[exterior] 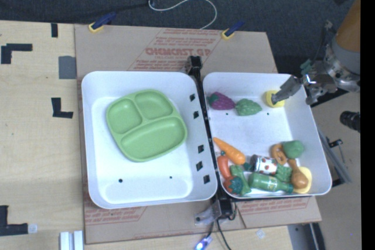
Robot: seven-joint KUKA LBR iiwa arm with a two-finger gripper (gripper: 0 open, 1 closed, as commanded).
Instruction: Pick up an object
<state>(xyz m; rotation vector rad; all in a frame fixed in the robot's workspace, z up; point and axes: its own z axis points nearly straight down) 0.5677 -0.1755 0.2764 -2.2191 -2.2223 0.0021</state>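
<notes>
Pincer point(288, 91), opening unreadable, sits at small round yellow plastic toy point(272, 99): approach step; next needs closing on it.

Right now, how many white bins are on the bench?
2. The left bin holds a green tray. The right bin holds the toy food, mostly piled at its near edge, where some pieces may be hidden under others.

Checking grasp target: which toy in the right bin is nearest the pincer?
The yellow toy at the bin's far right edge, right by the pincer. The green leafy toy and purple toy lie further left.
</notes>
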